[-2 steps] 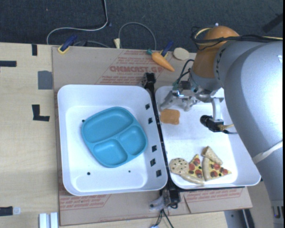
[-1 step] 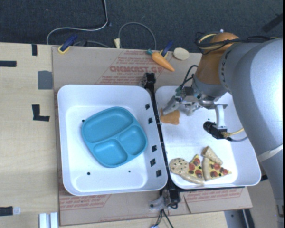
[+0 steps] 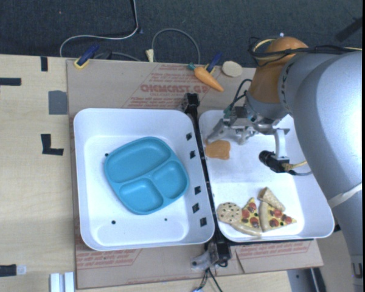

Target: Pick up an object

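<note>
In the camera view, the gripper is being held low in the right bin, just above an orange-brown block; nothing is being gripped yet, and whether the jaws are wide or narrow cannot be told. Room is being limited by the divider wall just beside the block; open floor is being left toward the pizza slices and cookie, well apart.

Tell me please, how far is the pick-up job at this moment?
Done: the gripper has reached into the right bin, just above the orange-tan piece. In hand: nothing is visibly held; that piece lies on the bin floor. Left: grasping and lifting it. The pizza slices and cookie lie untouched near the front.
</note>
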`<state>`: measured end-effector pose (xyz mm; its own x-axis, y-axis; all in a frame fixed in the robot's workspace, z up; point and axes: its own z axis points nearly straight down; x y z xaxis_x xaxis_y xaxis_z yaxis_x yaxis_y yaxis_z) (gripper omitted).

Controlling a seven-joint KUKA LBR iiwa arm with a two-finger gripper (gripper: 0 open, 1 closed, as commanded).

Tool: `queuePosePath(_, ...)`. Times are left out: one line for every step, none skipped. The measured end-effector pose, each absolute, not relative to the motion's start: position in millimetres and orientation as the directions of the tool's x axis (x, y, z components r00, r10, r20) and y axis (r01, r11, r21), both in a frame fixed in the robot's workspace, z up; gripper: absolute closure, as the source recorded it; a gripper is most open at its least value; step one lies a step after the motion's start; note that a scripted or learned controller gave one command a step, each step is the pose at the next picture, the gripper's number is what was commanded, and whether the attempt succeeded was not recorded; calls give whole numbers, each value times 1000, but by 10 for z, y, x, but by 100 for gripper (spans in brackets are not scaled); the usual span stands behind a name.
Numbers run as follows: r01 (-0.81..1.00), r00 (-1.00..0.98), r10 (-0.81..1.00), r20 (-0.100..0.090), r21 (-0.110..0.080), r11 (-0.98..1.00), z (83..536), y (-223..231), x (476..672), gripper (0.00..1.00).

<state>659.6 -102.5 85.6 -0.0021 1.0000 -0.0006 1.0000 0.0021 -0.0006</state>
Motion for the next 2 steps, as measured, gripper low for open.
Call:
queuePosePath(1000,0,1000,-3,4,1,861,-960,6429,0)
queuePosePath(1000,-3,1000,-1,-1,3,853,-999,6691,0)
